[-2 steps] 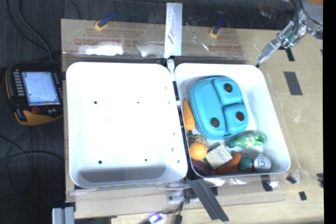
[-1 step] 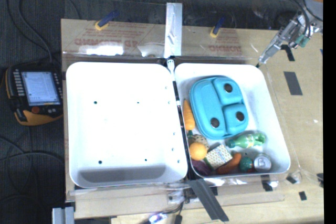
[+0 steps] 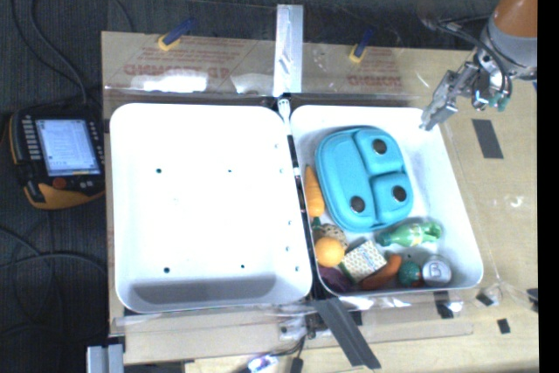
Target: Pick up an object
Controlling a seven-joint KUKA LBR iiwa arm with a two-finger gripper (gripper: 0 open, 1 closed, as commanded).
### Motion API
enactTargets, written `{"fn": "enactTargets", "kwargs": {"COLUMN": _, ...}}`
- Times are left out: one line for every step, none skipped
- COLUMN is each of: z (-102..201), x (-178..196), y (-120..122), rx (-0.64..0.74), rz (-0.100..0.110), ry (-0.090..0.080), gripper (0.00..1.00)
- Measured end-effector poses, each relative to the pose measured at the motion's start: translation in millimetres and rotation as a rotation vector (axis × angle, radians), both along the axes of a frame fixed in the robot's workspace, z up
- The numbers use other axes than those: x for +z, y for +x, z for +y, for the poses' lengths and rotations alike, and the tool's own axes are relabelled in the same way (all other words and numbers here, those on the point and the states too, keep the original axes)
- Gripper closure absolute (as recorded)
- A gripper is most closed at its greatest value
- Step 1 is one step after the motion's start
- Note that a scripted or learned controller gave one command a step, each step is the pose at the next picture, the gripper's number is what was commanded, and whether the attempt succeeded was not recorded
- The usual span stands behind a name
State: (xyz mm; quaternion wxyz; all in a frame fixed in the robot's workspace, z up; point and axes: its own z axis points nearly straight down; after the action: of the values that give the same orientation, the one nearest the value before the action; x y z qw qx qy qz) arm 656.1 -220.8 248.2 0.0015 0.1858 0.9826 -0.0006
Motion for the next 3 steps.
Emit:
{"fn": "enactTargets", "kwargs": {"z": -1.4, "x": 14.6, "y": 3.8, "rx": 0.234, "rz": -0.001, "ry": -0.001, "gripper": 1.0}}
{"fn": "enactTargets", "kwargs": {"z": -1.1, "x": -20.3, "y": -2.7, "rx": 0.543, "rz": 0.0, "ry": 0.0, "gripper": 1.0}}
{"fn": "enactTargets", "kwargs": {"z": -0.4, "x": -7.1, "y": 11.3, "rx": 0.776, "rz": -0.003, "ry": -0.001, "gripper": 1.0}}
